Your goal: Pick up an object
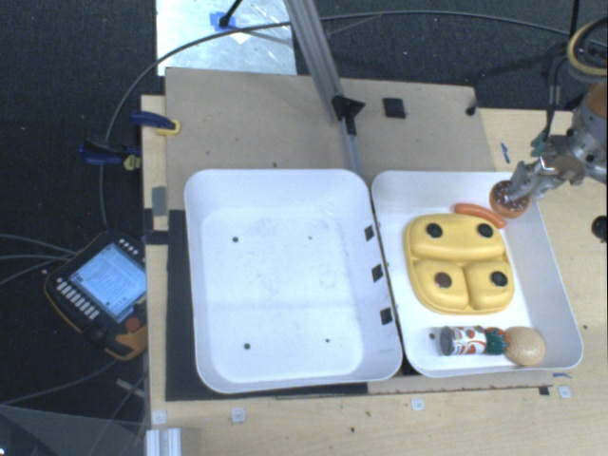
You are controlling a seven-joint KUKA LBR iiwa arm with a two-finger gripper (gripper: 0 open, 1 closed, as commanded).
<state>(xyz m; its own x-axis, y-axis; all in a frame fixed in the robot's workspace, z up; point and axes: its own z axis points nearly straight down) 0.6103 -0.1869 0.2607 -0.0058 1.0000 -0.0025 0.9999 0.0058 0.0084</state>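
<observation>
Teach pendant on black carpet — tan bench, white bins; tool grip unclear.

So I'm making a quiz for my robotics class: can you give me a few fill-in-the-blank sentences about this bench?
The yellow block with dark round spots lies in the ____ bin.
The bottle lies on its ____.
The gripper is over the right bin's ____ corner.

Missing words: right; side; far right
</observation>
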